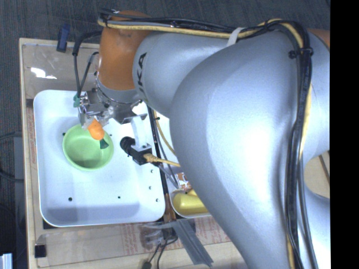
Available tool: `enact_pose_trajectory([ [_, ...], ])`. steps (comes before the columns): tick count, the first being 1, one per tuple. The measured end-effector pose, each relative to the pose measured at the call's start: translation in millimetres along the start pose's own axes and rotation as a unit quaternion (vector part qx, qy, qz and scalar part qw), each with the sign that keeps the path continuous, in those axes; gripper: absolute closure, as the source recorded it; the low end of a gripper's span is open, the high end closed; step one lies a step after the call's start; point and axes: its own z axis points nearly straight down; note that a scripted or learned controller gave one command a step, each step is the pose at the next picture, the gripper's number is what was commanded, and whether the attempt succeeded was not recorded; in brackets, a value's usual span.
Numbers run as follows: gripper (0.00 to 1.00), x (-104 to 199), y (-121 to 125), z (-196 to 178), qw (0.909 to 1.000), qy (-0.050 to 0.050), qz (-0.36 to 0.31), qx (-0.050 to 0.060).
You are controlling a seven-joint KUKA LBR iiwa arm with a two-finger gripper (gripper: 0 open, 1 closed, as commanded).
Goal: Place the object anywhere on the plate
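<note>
A green plate lies in the left white bin, towards its left side. A small orange object with a dark green tip is at the plate's upper right rim. My gripper hangs directly above that object, coming down from the orange wrist band. The object sits right at the fingertips; whether it is between them or resting on the rim is hard to tell.
The big grey arm covers the right bin. A yellow object shows under the arm in the right bin. A black cable fitting hangs beside the plate. The bin's front and left floor is bare white.
</note>
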Motion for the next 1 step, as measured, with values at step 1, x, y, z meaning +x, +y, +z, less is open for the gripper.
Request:
enact_pose_trajectory([
  [1, 0.0, 0.0, 0.1, -0.2, 1.0, 0.0, 0.0, 0.0],
])
